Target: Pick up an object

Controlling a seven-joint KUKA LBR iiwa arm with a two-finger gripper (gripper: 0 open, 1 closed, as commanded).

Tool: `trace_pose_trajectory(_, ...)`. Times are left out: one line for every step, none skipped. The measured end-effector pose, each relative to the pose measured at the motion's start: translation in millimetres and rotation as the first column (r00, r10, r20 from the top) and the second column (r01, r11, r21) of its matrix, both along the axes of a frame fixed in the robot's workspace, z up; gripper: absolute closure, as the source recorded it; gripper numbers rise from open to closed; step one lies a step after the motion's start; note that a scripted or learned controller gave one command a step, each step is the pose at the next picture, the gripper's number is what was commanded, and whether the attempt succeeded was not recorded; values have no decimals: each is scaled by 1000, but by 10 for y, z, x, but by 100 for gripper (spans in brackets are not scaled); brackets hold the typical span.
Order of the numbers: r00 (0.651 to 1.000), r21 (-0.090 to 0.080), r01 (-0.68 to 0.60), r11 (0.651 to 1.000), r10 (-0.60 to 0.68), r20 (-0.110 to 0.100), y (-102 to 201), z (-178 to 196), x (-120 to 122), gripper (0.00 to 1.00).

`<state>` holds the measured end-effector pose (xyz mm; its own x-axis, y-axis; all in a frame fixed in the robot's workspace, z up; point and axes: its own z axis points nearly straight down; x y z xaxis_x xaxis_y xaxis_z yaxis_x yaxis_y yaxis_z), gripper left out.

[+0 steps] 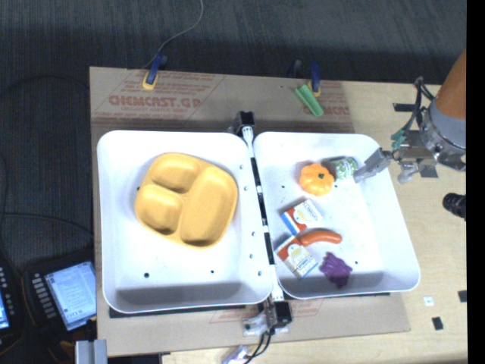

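The hand (377,163) hovers at the right bin's (394,226) upper right edge, just beside a small green-labelled bottle (342,167); its grip I cannot tell; judged an approach, next needing descent over the bottle.

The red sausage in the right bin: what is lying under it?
The red sausage lies across two small white-and-orange cartons. The bin floor beneath is covered.

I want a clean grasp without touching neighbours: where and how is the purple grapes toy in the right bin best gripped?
Probably from straight above, closing across the narrow width of the purple grapes. They lie flat near the front corner of the right bin, with bare floor on their right. The small box sits close on the left, so keep the tool fingers off that side.
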<state>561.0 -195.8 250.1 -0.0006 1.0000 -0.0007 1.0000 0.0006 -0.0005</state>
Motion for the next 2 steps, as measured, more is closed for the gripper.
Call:
trace_pose_trajectory(1000,-3,2,1000,-2,11,169,-1505,-81,0)
trace_pose_trajectory(1000,-4,1,1000,-1,12,651,-1616,-690,0)
